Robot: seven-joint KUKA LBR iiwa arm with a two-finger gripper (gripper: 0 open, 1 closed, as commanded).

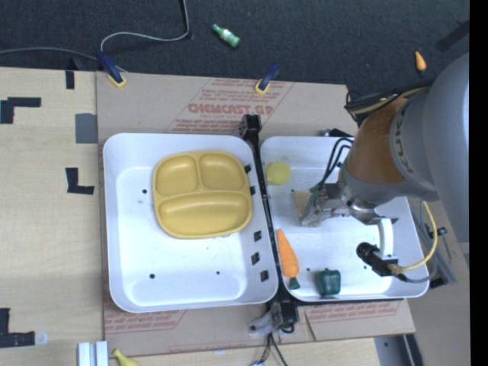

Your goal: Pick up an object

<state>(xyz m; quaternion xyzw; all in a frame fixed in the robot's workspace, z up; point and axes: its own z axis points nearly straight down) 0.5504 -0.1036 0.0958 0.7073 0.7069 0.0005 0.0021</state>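
A tan object (303,200) lies just left of the fingers (314,213).

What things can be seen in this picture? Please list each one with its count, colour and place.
bins: 2, white, side by side on the bench
divided plate: 1, yellow, left bin
round piece: 1, yellow, right bin, top left
carrot: 1, orange, right bin, by the divider
pepper-like piece: 1, dark green, right bin, front
small object: 1, green, dark floor beyond the bench
arm: 1, grey with orange band, from the right
tool: 1, low in right bin

Arm (427,139) cropped right — jaws' state unclear
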